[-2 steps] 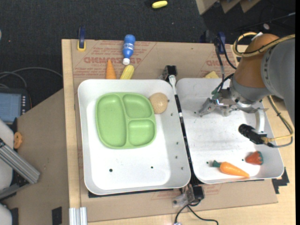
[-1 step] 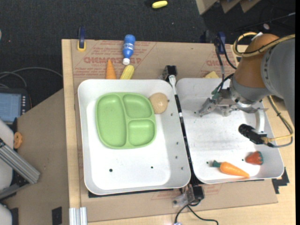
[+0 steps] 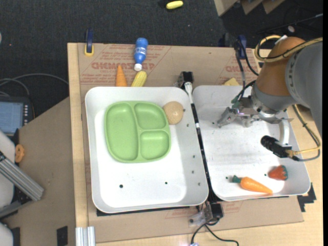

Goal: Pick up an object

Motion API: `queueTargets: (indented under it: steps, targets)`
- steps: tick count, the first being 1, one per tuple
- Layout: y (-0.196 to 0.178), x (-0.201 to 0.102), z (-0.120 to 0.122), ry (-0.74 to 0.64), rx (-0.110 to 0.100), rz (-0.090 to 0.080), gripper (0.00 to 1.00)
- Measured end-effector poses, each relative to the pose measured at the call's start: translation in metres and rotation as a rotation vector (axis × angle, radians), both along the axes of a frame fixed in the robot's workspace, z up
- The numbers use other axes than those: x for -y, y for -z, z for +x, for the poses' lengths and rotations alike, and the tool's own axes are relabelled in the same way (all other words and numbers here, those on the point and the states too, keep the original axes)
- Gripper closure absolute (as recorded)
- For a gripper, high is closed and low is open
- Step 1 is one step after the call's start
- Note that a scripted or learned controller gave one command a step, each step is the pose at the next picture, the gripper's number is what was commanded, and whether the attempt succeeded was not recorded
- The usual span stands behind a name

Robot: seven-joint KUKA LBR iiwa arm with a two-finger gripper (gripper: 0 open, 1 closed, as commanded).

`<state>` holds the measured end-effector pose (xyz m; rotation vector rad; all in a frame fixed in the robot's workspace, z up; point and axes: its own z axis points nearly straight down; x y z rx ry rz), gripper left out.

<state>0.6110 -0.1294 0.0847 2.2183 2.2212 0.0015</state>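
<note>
My gripper (image 3: 228,115) hangs low over the upper left part of the right bin (image 3: 215,152), its fingers open and pointing left with nothing between them. Near that bin's front edge lies an orange carrot (image 3: 252,184) with a green tip. A small red fruit (image 3: 278,173) sits just right of the carrot. In the left bin (image 3: 143,188) a green divided plate (image 3: 137,131) lies flat, and a tan round object (image 3: 173,111) rests against the plate's upper right corner.
Behind the left bin, on the cardboard, lie a blue and white bottle (image 3: 140,53), a small orange cone (image 3: 120,77) and a yellow piece (image 3: 139,78). The raised rims of the two bins meet at the middle (image 3: 197,132).
</note>
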Motion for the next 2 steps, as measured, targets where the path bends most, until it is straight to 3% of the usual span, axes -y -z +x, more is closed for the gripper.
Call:
queueTargets:
  steps: [2]
  targets:
    - [0.0,0.0,0.0,0.0,0.0,0.0,0.0]
